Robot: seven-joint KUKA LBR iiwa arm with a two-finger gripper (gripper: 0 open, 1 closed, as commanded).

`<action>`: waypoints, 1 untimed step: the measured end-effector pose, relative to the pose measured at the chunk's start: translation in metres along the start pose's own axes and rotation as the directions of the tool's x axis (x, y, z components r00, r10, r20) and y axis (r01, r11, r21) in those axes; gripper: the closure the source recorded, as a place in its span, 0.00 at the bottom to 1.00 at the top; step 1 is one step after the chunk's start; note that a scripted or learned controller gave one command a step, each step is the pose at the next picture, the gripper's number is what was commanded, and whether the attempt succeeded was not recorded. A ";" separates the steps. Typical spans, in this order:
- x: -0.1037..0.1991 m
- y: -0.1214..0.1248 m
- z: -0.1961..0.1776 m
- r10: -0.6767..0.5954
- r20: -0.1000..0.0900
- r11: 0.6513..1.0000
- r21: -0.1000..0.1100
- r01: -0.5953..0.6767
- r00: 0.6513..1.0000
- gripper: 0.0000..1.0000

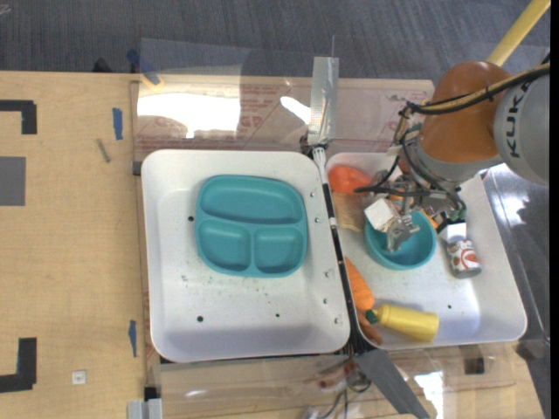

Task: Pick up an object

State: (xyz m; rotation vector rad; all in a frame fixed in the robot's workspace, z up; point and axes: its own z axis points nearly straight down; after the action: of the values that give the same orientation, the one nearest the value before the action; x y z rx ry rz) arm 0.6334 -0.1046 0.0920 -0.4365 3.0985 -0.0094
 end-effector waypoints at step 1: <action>0.060 0.016 0.000 0.083 0.000 0.997 -0.004 -0.083 0.997 0.00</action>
State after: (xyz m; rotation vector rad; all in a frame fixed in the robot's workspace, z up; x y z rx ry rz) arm 0.5715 -0.1056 0.0910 -0.3077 3.1137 -0.0028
